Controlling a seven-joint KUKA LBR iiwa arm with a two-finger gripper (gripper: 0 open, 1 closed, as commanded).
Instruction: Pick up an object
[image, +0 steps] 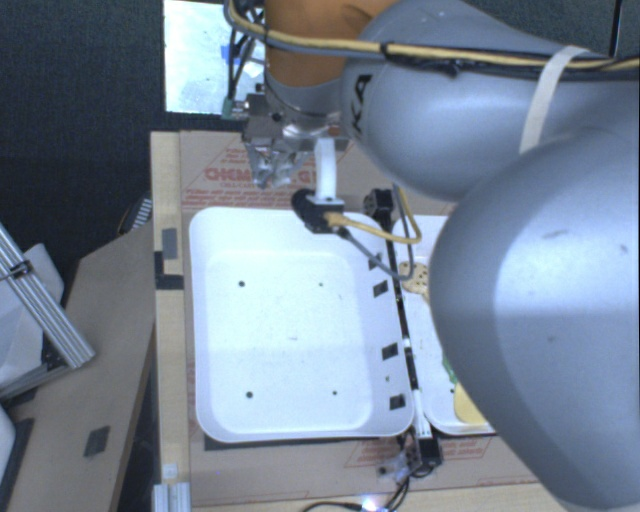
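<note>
Plainly the gripper (273, 168) is hanging in the upper middle of the frame, just past the far rim of the left bin (215, 240) and over the printed cardboard sheet (215, 165) lying beneath both bins; whether it is open or closed on anything I cannot tell, since the metal there is blurring into one grey patch. The only candidate for picking is showing at the lower right: a pale yellowish object (468, 405) lying in the right bin (445, 428), mostly hiding behind the arm (520, 300). Judging from this, doing the step well is meaning carrying the gripper well away from where it is hanging now, across the divide between the bins, then coming straight down over the middle of that object, away from the bin wall, which could be fouling the approach. The arm is reaching in from the right, its big grey links filling the right half, the orange band (300, 45) sitting at the top centre and the wrist pointing downward, with a yellow cable (380, 232) trailing beside it
</note>
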